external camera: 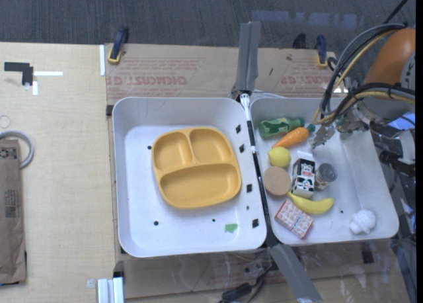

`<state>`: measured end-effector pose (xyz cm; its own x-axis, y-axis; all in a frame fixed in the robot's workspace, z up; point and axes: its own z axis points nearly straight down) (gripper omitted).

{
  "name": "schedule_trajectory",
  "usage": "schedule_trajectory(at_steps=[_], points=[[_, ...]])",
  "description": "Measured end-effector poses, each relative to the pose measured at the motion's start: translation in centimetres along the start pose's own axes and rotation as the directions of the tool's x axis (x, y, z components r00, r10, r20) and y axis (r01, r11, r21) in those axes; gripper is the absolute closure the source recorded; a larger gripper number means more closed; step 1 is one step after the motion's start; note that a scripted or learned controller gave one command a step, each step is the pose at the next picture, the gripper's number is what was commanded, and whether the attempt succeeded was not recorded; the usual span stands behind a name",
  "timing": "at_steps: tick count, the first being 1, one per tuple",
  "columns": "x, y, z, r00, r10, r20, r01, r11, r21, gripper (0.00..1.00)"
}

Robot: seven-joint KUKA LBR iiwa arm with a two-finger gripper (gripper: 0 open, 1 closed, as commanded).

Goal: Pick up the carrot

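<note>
The carrot (291,137) lies in the right bin (377,192) between bottle (277,126) and lemon (279,157); the end effector (322,136), its state untellable, is best lowered across its thick middle.

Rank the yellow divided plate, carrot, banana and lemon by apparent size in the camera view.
1. yellow divided plate, clearly largest
2. banana and carrot, too similar to separate
3. lemon, smallest

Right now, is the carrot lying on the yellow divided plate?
No, the carrot lies in the right bin beside the green bottle, while the yellow divided plate sits in the left bin.
</note>
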<state>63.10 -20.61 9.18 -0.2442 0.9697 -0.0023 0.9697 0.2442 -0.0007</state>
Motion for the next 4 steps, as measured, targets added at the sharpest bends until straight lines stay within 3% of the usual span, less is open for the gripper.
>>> schedule_trajectory(at_steps=[1,2,3,4], points=[[7.0,2.4,-7.6,1.000,0.009,0.000,-0.009,1.000,-0.002,0.00],[7.3,1.4,0.0,0.989,-0.151,-0.001,0.151,0.989,-0.001,0.00],[10.3,0.7,-7.5,0.937,-0.349,0.001,0.349,0.937,-0.003,0.00],[9.2,4.1,-1.0,0.928,-0.372,0.011,0.372,0.928,-0.012,0.00]])
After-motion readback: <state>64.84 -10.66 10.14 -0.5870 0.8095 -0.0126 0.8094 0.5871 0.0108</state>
